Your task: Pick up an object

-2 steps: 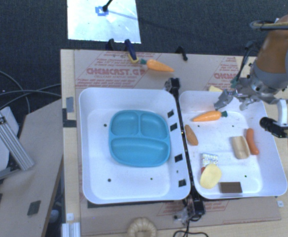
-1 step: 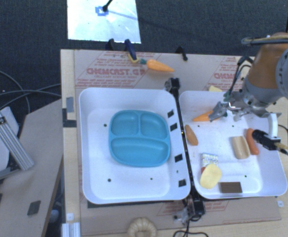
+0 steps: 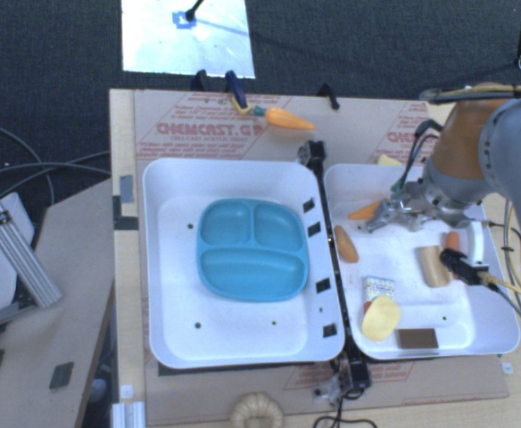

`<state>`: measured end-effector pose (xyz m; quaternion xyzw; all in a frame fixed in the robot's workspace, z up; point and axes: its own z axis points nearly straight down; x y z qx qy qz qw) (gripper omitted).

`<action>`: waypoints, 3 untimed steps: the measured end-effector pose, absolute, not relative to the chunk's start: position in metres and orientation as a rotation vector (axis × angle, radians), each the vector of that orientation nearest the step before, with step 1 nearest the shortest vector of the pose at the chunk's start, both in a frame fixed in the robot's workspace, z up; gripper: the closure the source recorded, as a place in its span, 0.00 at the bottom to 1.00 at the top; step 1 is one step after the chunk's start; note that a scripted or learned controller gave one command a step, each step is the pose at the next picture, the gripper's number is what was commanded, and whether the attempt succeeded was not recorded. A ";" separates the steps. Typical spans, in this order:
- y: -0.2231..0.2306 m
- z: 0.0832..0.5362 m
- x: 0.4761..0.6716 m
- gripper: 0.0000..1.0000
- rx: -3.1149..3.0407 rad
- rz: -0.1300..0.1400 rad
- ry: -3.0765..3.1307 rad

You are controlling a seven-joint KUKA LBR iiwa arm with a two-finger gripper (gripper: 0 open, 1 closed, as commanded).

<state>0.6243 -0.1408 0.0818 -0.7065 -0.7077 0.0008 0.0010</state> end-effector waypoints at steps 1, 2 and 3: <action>-0.141 0.096 0.626 1.00 -2.223 -0.003 -2.224; -0.145 0.160 0.630 1.00 -2.223 -0.008 -2.230; -0.146 0.204 0.634 1.00 -2.220 -0.005 -2.230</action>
